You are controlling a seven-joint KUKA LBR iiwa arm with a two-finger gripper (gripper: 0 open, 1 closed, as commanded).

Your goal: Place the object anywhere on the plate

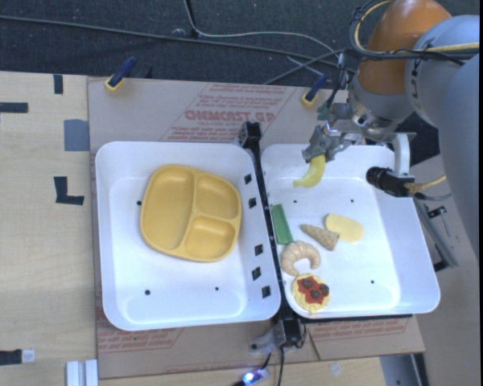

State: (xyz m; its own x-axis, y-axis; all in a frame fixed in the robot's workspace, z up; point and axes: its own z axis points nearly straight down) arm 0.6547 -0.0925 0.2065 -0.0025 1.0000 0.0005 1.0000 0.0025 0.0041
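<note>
A curved yellow toy banana (310, 174) is held clamped in the gripper (320, 153) above the right white bin (402, 280); the yellow sectioned plastic plate (190, 212) is seen in the left bin (121, 280).

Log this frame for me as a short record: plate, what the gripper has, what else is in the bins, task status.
plate: yellow divided plate in the left bin, nothing on it
gripper: gripper over the far part of the right bin, shut on the banana
held object: banana, yellow, hanging from the fingers
other items, right bin: green stick, cone, yellow slice, croissant, small pizza
task status: banana not yet on the plate
</note>
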